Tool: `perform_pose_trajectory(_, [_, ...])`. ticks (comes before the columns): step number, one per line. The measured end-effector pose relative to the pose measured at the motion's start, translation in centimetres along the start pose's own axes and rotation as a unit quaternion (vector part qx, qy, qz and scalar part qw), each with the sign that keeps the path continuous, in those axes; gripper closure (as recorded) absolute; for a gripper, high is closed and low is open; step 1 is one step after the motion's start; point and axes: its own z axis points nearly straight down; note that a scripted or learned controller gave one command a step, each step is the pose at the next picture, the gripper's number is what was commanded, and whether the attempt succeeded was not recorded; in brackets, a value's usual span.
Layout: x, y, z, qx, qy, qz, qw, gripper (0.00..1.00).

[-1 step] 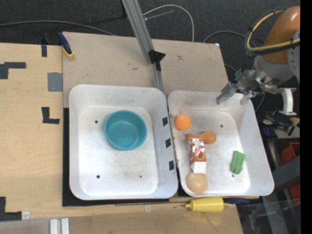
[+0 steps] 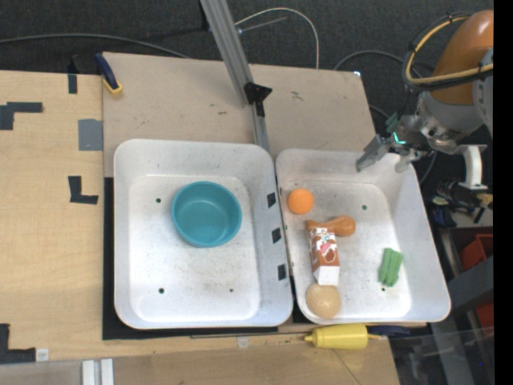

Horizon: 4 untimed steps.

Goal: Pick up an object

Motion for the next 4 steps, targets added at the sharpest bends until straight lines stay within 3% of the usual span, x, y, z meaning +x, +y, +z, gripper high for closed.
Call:
perform_pose_trajectory(1, [0.0, -0.5, 6.4, 0.003, 0.001, 0.0, 1.0, 0.0])
perform_pose_trajectory(2, [0.1, -0.5, 11.6, -0.001, -0.001, 0.0, 1.0, 0.0])
perform_pose_trajectory(3, [0.1, -0.4, 10.4, -0.001, 0.0, -0.001, 1.0, 1.0])
perform_pose_trajectory(4, [-0.5, 0.4, 4.7, -0.003, 0.0, 0.001, 1.0, 1.0])
